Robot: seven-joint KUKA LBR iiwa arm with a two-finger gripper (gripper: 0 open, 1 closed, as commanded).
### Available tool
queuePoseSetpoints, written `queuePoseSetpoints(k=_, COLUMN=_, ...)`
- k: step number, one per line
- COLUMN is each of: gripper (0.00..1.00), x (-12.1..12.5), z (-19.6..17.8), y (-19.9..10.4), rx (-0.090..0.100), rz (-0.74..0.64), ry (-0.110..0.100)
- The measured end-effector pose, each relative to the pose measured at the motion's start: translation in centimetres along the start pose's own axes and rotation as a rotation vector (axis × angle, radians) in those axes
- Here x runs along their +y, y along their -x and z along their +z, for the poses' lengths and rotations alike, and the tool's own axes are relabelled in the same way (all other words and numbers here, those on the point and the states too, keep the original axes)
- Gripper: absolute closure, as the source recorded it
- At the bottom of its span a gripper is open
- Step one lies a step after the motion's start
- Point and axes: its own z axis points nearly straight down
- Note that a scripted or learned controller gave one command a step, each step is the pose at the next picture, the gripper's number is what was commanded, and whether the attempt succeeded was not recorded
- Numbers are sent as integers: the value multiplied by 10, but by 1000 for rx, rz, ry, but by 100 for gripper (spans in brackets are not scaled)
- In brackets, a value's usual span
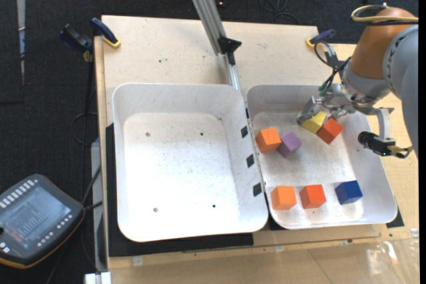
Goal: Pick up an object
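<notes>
Your gripper (pixel 318 114) sits low in the right bin (pixel 373 209) over a yellow block (pixel 313 122) beside a red block (pixel 329 132); its grasp cannot be made out, so confirm a hold before you lift.

My arm (pixel 389 53) is cut off by the right edge. My wrist hides the far side of the yellow block (pixel 314 122), and I cannot tell how my jaws stand.

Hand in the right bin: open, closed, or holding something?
Hand: low in the right bin, at the yellow block beside the red block; open or closed, or gripping either, cannot be told.
</notes>
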Motion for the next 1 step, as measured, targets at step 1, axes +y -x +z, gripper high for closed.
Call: queuePoseSetpoints(k=1, gripper=100, x=1, z=-13, y=0, rx=-2, rz=0, ry=4)
